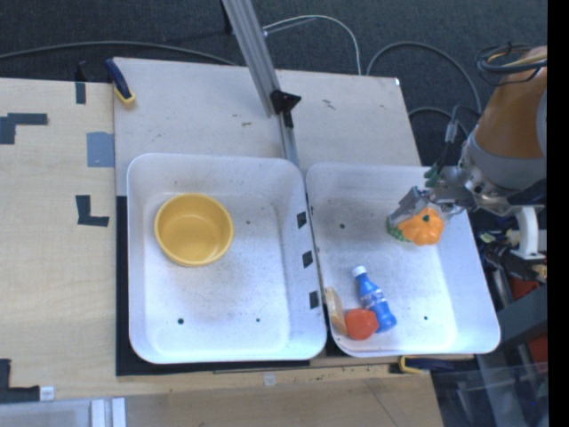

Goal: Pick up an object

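Right now the end effector [416,213] is sitting low in the right bin [462,327], pressing against an orange toy [421,229] near the bin's upper right area. Whether it is gripping the toy is unclear; its state is impossible to tell from this angle. Judging by this, the pick is only approaching the grasp, with the lift remaining. A blue bottle [372,298] and a red piece [360,324] are lying near the front edge, while a yellow bowl [194,229] is resting in the left bin [258,327].

Pale wooden bench [44,238] — dark carpeted floor [107,12] beyond, cables [356,43] trailing.
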You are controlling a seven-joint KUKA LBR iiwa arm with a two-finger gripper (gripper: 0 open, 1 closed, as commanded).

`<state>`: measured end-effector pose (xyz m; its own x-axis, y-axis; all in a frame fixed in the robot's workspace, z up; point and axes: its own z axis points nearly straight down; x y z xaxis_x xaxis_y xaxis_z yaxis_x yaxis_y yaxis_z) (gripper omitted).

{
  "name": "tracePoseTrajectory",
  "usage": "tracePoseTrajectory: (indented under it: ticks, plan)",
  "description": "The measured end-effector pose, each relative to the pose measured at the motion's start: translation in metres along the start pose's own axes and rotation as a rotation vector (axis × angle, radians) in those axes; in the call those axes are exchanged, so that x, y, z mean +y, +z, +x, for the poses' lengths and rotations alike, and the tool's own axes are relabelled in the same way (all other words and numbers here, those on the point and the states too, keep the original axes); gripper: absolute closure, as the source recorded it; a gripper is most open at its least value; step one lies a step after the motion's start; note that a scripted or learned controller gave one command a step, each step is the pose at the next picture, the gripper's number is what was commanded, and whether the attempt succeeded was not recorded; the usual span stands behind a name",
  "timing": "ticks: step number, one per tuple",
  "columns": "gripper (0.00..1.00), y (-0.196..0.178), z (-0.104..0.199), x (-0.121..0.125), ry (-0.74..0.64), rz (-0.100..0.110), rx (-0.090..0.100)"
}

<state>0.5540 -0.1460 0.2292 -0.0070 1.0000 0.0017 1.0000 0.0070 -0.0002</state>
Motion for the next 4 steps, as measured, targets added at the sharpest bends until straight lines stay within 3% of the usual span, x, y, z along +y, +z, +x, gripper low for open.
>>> tracePoseTrajectory:
  ticks: [2,4]
  plan:
    - [1.00,-0.009,0.105,0.030,-0.001,0.001,0.000]
    - [1.00,-0.018,0.194,0.079,0.001,0.000,0.000]
